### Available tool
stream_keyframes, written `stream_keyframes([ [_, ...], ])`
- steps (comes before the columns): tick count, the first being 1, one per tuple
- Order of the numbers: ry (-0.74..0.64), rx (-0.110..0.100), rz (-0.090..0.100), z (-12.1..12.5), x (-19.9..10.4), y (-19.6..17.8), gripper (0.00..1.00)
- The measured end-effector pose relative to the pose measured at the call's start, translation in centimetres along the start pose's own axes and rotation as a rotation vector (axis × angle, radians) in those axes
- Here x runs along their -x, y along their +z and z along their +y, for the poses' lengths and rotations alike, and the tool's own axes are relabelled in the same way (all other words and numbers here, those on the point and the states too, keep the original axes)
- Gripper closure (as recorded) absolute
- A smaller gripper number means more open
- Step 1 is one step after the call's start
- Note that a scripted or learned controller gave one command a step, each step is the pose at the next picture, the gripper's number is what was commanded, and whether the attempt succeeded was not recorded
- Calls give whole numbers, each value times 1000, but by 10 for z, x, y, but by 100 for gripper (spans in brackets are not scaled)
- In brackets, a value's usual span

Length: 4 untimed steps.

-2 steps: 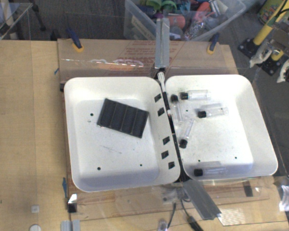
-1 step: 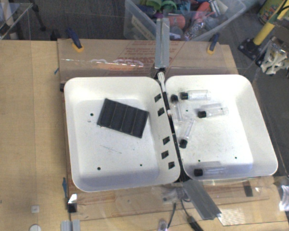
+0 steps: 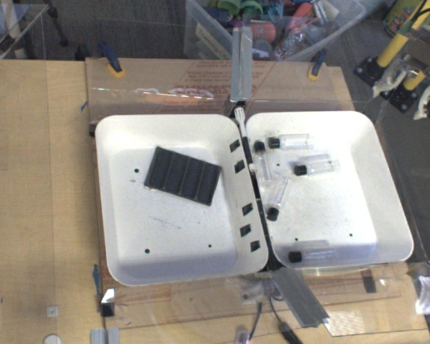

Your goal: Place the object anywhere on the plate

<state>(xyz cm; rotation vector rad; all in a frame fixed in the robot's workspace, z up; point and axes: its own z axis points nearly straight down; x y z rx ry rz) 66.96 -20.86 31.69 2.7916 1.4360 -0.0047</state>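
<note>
Bench scene, arm standing clear; the gripper's jaw state cannot be told. The task objects, clear vials (image 3: 292,142) with black caps, are lying clustered in the right bin (image 3: 358,213), toward its 10 o'clock corner. One dark ribbed plate (image 3: 183,175) is resting in the left bin (image 3: 129,249), at 9 o'clock from the cluster. Judged best: choosing the outlying vial (image 3: 317,167), closing across its barrel, lifting clear of the shared rim, and releasing low over the plate to limit rolling. Count: two bins, one plate, seemingly five caps, though overlapping vials are making this uncertain.
</note>
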Motion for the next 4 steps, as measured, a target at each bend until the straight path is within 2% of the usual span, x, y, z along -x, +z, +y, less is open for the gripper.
stream_keyframes([
  [1,-4,2,-1,0,-2,-10,100],
  [2,110,0,3,-79,62,-118,100],
  [3,110,-1,3,-79,62,-118,0],
  [4,108,1,3,-79,61,-128,100],
])
